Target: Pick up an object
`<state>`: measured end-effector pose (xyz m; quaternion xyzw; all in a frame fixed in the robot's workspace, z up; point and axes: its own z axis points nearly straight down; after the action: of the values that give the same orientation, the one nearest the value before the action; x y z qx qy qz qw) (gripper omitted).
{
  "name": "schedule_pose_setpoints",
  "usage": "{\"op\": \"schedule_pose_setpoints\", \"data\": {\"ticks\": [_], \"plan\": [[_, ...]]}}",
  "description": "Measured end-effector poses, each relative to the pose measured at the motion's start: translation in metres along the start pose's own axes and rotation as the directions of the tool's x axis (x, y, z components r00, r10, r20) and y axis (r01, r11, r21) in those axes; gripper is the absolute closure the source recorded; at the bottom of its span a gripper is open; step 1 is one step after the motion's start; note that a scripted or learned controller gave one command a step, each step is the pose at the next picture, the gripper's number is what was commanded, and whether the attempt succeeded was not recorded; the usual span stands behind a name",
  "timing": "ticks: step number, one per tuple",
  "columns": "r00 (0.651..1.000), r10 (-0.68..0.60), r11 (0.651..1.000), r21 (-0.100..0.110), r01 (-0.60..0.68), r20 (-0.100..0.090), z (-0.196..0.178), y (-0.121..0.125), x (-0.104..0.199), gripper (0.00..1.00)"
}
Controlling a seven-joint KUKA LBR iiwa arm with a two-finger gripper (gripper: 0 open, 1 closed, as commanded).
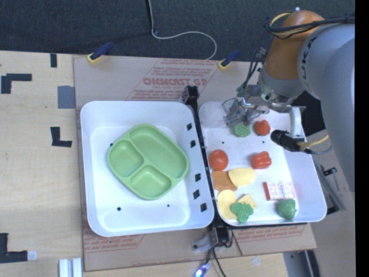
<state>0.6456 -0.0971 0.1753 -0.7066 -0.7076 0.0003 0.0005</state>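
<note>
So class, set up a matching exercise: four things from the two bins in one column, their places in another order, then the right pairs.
Things:
1. green divided plate
2. red-and-white packet
3. orange tomato
4. green broccoli piece

Places:
A. right bin, near its left wall
B. left bin
C. right bin, far end, under the arm
D. right bin, near right part

Pairs: 1-B, 2-D, 3-A, 4-C

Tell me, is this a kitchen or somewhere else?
Probably a robot test bench, not a kitchen: a grey and orange robot arm reaches over two white bins, the food looks like plastic toys, and cardboard is clamped underneath.
</note>
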Motion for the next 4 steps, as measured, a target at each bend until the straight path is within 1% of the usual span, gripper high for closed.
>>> {"op": "schedule_pose_setpoints", "data": {"ticks": [1, 2, 3, 4], "plan": [[1.000, 0.000, 1.000, -0.002, 0.000, 0.000, -0.050, 0.001, 0.001, 1.00], [1.000, -0.003, 1.000, 0.002, 0.003, -0.001, -0.058, -0.031, 0.045, 1.00], [1.000, -0.002, 1.000, 0.004, 0.002, 0.000, -0.058, -0.061, 0.076, 1.00], [1.000, -0.004, 1.000, 0.006, 0.004, -0.001, -0.048, -0.096, 0.127, 1.00]]}}
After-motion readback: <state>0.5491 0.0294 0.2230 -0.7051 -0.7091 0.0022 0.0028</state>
